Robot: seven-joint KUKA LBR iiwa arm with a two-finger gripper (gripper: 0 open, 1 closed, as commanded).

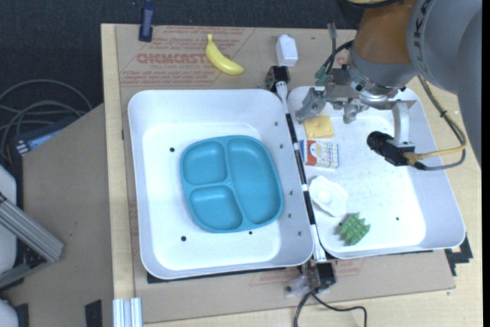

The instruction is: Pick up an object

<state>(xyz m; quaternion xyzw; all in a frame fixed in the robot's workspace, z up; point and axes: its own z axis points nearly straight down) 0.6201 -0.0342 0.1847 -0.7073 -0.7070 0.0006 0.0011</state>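
We saw the grey arm's two-finger gripper (331,108) hanging over the far left corner of the right white bin (429,226), fingers spread apart with nothing between them. Just below the gripper lay a small yellow square block (320,126), then a red-and-white printed packet (321,155), a crumpled white lump (328,194) and a green knobbly toy (353,228) toward the near edge. The left white bin (153,241) held a blue divided plastic plate (229,182). A yellow toy banana (220,57) sat on the bench behind the bins.
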